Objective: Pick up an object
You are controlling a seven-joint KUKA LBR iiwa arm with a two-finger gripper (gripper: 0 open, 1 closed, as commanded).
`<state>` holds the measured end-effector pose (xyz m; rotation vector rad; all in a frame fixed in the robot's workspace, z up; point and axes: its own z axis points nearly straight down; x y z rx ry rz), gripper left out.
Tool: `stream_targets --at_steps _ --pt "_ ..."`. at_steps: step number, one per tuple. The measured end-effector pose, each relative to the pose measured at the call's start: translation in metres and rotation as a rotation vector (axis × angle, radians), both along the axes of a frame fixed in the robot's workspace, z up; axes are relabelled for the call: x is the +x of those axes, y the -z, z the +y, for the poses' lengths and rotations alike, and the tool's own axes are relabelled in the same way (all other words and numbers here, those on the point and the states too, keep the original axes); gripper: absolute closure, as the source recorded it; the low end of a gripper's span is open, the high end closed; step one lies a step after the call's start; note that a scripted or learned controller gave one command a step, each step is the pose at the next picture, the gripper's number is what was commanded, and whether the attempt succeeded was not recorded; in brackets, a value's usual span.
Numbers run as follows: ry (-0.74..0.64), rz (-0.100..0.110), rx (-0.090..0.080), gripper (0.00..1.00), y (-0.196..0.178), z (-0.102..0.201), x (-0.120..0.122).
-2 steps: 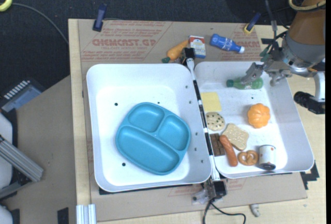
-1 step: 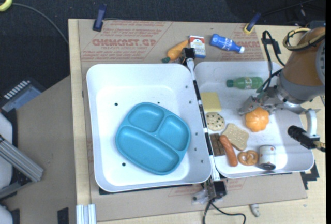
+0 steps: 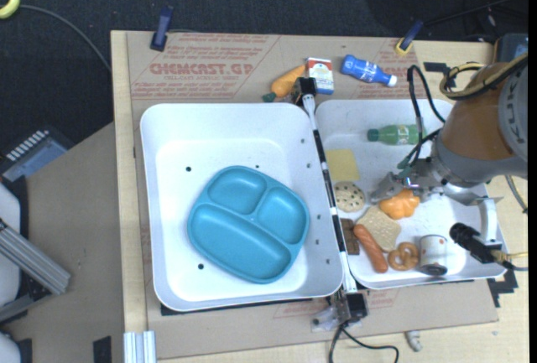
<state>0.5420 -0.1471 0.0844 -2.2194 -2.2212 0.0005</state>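
The two-finger gripper [image 3: 406, 184] is seen low in the right white bin [image 3: 369, 114], just above the orange rounded toy fruit [image 3: 399, 204]; finger state cannot be told. A blue plastic divided plate [image 3: 247, 222] is seen in the left white bin [image 3: 168, 143].

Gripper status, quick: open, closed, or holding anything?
Gripper: cannot be told; it sits low in the right bin by the orange toy.

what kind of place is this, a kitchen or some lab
Most likely a robotics lab bench, not a kitchen: a robot arm reaches over two white bins, the food looks like toy props, and cables trail across the carpeted floor.
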Motion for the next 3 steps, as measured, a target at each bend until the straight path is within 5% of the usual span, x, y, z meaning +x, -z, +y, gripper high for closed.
stream_targets --at_steps 1,2,3 --pt "0.001 -0.002 -0.001 1.0 -0.01 0.0 0.0" --pt "0.001 -0.008 -0.003 1.0 -0.002 0.049 0.034" --pt "-0.001 -0.004 -0.001 1.0 -0.101 0.105 0.044"
